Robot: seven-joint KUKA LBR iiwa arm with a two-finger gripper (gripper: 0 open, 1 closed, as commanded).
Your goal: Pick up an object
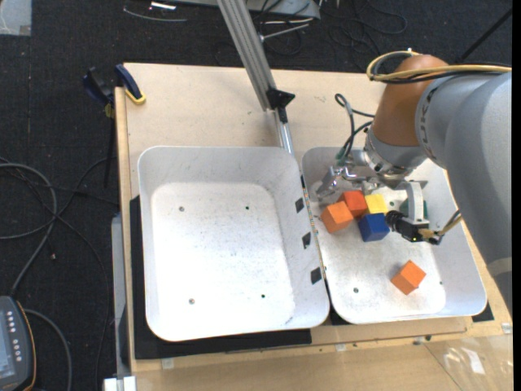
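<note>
Arm: the grey arm (456,112) comes in from the right, its orange band (403,108) bent low over the right bin (464,300).
Gripper: the gripper (358,187) hangs just above the cluster of blocks at the back of the right bin; I cannot tell from here how it is set, nor whether it has hold of anything.
Blocks under the wrist: two orange blocks, one (337,216) toward the divider and one (356,201) just behind it, then a yellow block (376,204) and a blue block (374,227), all packed touching or nearly so.
Loose block: another orange block (409,276) lies alone near the front of the right bin, well apart from the cluster.
Left bin: the left bin (163,169) sits beside the right one, their rims meeting in the middle.
Bench: a blue and yellow clamp (122,84) grips the far left corner.
</note>
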